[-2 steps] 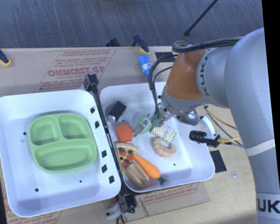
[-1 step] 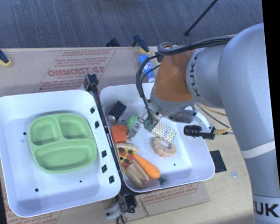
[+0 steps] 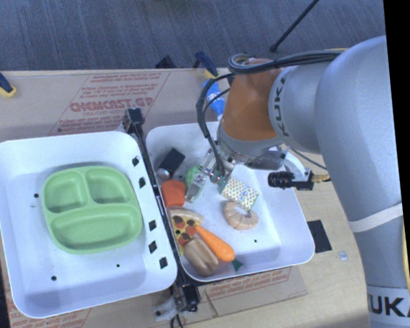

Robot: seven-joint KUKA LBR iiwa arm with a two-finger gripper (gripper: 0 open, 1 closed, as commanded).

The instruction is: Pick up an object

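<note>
The arm is reaching in from the right and hanging over the right bin [image 3: 288, 242], its gripper [image 3: 207, 172] sitting low among the toys at the far left part of that bin. The gripper is so small and so overlapped by cables and clutter that I cannot tell how the jaws are standing, or whether anything is between them.

The things to choose from are all lying in the right bin: an orange-red piece [image 3: 173, 193] just beside the gripper, a checkered packet [image 3: 239, 191] to its right, a shrimp [image 3: 240, 216] nearer, a pizza slice [image 3: 184, 220], a carrot [image 3: 216, 244] and a bread roll [image 3: 199, 257] at the near left corner, and a black block [image 3: 170, 160] at the far side. The left bin [image 3: 22, 285] is holding a green divided plate [image 3: 92, 208].

As I judge it, the pick is not yet done: every object appears to be resting on the bin floor, and nothing is visibly being lifted. What is left is the grasp itself and the raising of one piece clear of the bin.
</note>
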